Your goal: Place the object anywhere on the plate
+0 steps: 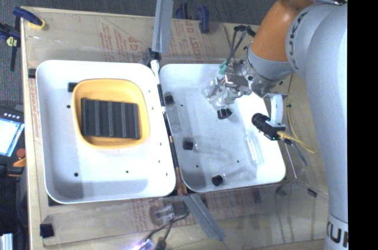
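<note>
Object: small black piece (224, 113) in right bin (269, 169), just below jaws (223, 92) | jaws: open/shut can't tell | step: pick, prob. | next: grasp, lift, carry to yellow plate (109, 89) in left bin (56, 172)

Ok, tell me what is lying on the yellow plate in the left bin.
On the yellow plate lies a dark ribbed rectangular block, covering most of its middle. The plate surface beneath that block is hidden.
</note>
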